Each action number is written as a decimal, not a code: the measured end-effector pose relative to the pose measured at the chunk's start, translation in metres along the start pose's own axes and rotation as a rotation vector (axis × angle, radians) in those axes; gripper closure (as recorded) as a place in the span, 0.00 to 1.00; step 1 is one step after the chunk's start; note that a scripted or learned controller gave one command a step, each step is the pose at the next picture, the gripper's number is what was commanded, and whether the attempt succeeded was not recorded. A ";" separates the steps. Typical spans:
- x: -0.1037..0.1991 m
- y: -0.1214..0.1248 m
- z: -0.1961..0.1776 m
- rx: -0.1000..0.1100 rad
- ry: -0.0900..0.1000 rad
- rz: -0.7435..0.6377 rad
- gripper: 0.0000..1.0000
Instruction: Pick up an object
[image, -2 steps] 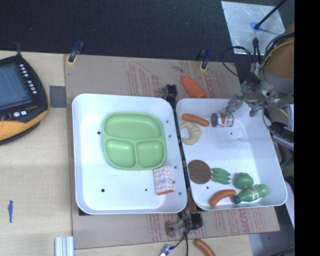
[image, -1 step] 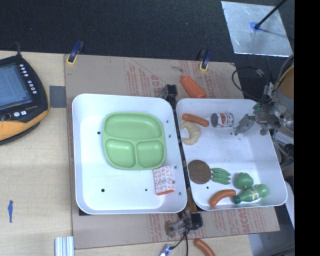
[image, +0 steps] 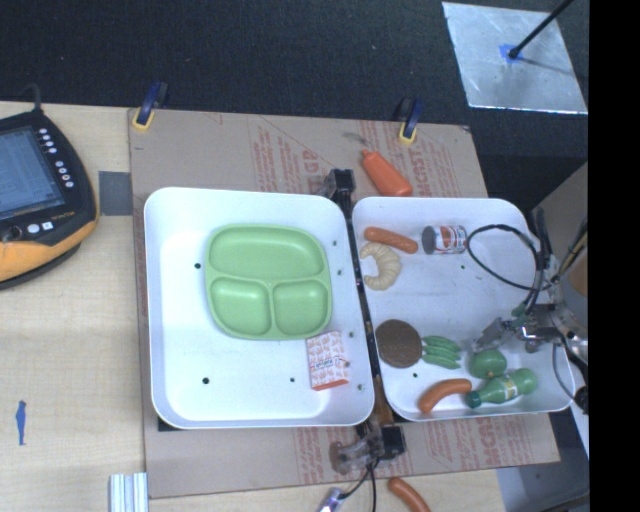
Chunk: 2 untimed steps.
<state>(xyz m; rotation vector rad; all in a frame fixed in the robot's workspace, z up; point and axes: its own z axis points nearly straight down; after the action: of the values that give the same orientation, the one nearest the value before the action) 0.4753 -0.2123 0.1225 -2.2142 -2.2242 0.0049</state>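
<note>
Bench under a sheet of brown cardboard, with two white bins on it.

We saw a pale wooden bench (image: 70, 350) covered across its middle by a cardboard sheet (image: 250, 160) held by two clamps (image: 148, 105) at the far edge. On the cardboard sat the left bin (image: 170, 300) and the right bin (image: 500, 215), touching side by side. An orange carrot-like toy (image: 385, 173) lay on the cardboard beyond the right bin. A control pendant (image: 40, 195) rested on the bench's left end.
</note>
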 end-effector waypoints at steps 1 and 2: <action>0.001 0.093 0.020 -0.002 0.000 -0.001 0.00; 0.071 0.169 -0.055 -0.004 0.001 -0.001 0.00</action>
<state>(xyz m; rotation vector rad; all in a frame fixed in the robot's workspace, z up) 0.6443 -0.1408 0.1763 -2.2148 -2.2265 -0.0007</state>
